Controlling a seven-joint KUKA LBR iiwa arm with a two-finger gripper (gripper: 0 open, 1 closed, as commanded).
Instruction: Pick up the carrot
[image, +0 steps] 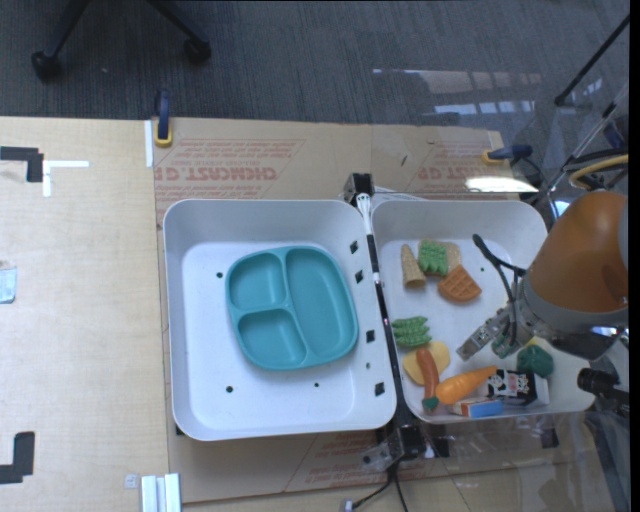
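Note:
The carrot (467, 385) is orange with a green tip and lies flat near the front edge of the right bin (455, 212). My gripper (486, 337) hangs over the right part of that bin, a little behind and to the right of the carrot and apart from it. I see nothing held in it. The grey arm with its orange band (590, 252) covers the bin's right side.
A teal divided plate (292, 306) lies in the left bin (200, 225). Around the carrot sit a red pepper (428, 368), a yellow slice (412, 366), green vegetables (411, 330), a waffle piece (460, 286), a small carton (514, 386) and a green toy (537, 358).

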